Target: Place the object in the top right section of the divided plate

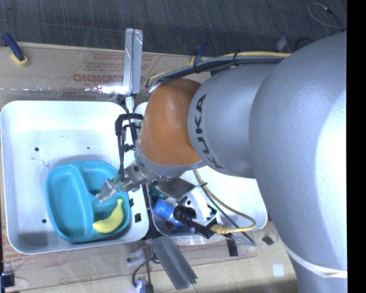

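A blue divided plate [67, 197] lies in the lower part of the left bin [30, 133]. A yellow banana-shaped object [110, 219] rests in the plate's lower right section, curved along the rim. My gripper [110, 191] hangs low over the plate's upper right section, just above the yellow object and slightly apart from it. The wrist and the orange band [168, 124] hide the gripper's upper part. I see nothing clearly held in it.
The arm's grey body [274, 139] covers most of the right bin [253, 215]. A small blue item [163, 210] and black cable fittings [186, 215] show under the wrist at that bin's left edge. A metal bar [133, 63] stands behind the bins.
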### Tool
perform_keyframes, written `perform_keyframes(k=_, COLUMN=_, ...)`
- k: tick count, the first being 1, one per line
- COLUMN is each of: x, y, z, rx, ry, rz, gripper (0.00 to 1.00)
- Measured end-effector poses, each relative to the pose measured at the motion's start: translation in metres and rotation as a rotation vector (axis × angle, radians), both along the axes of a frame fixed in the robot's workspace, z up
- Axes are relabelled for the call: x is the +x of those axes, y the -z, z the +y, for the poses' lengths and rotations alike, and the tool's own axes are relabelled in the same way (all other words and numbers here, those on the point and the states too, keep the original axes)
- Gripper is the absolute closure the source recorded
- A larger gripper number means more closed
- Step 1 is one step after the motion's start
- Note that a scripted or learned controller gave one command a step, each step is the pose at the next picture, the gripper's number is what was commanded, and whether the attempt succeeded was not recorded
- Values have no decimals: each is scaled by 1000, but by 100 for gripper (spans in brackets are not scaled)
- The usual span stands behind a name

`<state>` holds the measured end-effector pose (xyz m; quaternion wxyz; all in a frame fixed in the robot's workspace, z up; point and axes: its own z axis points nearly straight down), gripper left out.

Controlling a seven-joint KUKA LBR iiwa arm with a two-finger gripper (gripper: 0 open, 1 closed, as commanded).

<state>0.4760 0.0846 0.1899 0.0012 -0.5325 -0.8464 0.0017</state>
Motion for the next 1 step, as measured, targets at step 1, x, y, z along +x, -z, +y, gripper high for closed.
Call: perform_keyframes(k=1, x=52, y=51, z=33, rx=0, ry=-101, rz=-1, gripper=0)
